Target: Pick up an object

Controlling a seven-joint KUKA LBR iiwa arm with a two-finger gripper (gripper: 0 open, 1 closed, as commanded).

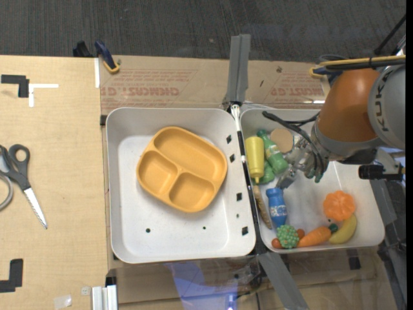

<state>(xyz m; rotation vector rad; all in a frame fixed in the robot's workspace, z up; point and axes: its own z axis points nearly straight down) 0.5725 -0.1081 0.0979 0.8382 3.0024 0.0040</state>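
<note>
Where pale tabletop (51, 237) meets dark carpet (161, 11): scissors (22, 179) left of two bins (116, 192); fingers (293, 173) indistinct, state unclear.

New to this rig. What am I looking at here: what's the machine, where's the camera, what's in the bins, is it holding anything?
It is a single picture from a fixed camera above the bench, looking down at a slant. The machine is a robot arm, grey with an orange band, reaching in from the right. Its gripper hangs low over the right bin, near the bin's upper left part. I cannot tell from here whether it has hold of anything.

The right bin holds toy food and small items: a yellow bottle, a green piece, a blue bottle, an orange fruit, a banana and a carrot.

The left bin holds a yellow divided plate. Scissors lie on the bench to the left.
</note>
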